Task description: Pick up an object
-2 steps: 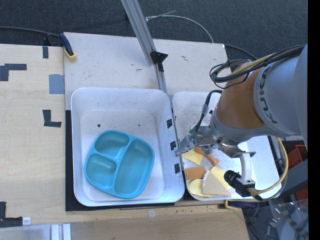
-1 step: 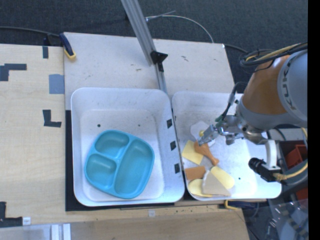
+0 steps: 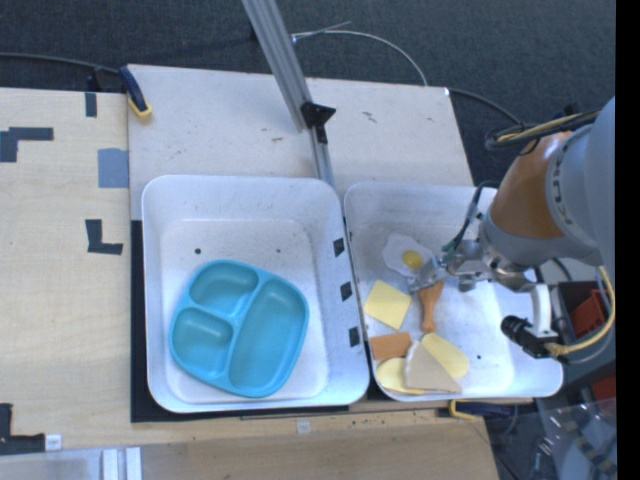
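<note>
- The jaws [image 3: 443, 268] hang low in the right bin [image 3: 365, 268], right by the fried egg [image 3: 405, 257] and carrot [image 3: 430, 304] (open or shut, I cannot tell).
- Cheese slices [image 3: 388, 304] crowd close by.
- A blue plate [image 3: 240, 326] sits in the left bin [image 3: 240, 193].

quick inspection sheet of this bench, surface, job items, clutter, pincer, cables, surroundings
surface: two shallow white bins side by side, left bin, right bin
job's things: right bin holds fried-egg toy, yellow cheese square, orange carrot stick, orange block, pale wedges
clutter: blue divided plastic plate in left bin
grippers: pincer low over right bin, beside the carrot stick
cables: black cables across the dark floor
surroundings: aluminium pole, wooden table
</note>
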Tool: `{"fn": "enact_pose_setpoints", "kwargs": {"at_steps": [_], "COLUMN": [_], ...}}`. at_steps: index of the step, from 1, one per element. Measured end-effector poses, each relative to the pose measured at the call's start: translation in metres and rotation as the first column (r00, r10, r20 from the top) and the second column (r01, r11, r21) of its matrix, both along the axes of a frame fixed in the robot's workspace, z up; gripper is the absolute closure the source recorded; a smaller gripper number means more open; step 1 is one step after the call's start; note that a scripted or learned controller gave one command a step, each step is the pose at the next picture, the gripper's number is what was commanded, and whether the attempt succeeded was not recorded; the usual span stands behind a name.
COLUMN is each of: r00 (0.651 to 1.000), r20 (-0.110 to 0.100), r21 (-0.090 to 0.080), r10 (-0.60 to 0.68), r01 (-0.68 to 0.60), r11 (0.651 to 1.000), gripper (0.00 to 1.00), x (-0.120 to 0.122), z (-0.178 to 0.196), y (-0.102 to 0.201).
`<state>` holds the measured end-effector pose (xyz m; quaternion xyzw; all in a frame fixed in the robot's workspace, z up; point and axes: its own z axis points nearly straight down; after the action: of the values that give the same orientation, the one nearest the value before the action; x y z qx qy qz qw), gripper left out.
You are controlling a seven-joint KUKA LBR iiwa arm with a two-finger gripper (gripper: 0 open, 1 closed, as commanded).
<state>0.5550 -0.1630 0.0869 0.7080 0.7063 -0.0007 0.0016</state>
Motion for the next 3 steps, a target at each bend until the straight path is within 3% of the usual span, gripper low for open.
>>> {"fn": "enact_pose_setpoints", "kwargs": {"at_steps": [1,2,3], "r00": [1.000,1.000,1.000], "r20": [0.000,-0.009,0.001], "r21": [0.003,0.007,-0.001], "r10": [0.005,0.005,0.000], "r01": [-0.005,-0.005,0.000], "r11": [1.000,1.000,1.000], "gripper": [0.00,0.00,0.00], "x": [0.045,-0.032,0.037], "z": [0.002,0.012,0.003], "y": [0.000,0.061,-0.037]}}
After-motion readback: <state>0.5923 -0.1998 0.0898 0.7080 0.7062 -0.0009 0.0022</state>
